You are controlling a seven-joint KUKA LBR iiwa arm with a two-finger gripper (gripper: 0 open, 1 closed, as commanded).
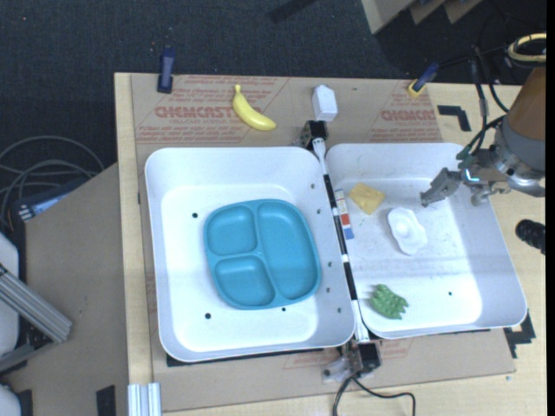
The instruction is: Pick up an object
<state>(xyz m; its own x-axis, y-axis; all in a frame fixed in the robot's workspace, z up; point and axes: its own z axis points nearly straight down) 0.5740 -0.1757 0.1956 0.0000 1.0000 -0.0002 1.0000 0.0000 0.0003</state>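
Starting at the left, the left bin (165,232) carries a blue divided plate (260,252), lying flat near its middle, nothing on it. Up on the cardboard behind that bin sits a yellow banana (252,111), outside both bins and well away from the arm.

Across the divider now into the right bin (494,267), and here are the candidates. A pale yellow wedge (367,198) lies just by the divider near the bin's far side. Just to its right and a touch nearer the camera is a white object (406,230), hard to read against the white floor; it looks like a small rounded lump. Down at the near edge, a green leafy piece (389,302) sits apart from the other two.

And over the far right part of this bin, the gripper (453,185) hangs off the grey wrist, fingers spread apart, nothing between them. It is near the white object but not touching it.

That white piece looks like the closest target. To do it well, I'd say the fingers should centre over it, straddle its narrower width, and come down close to the bin floor before closing, since a low, smooth shape could slip out of a shallow pinch.
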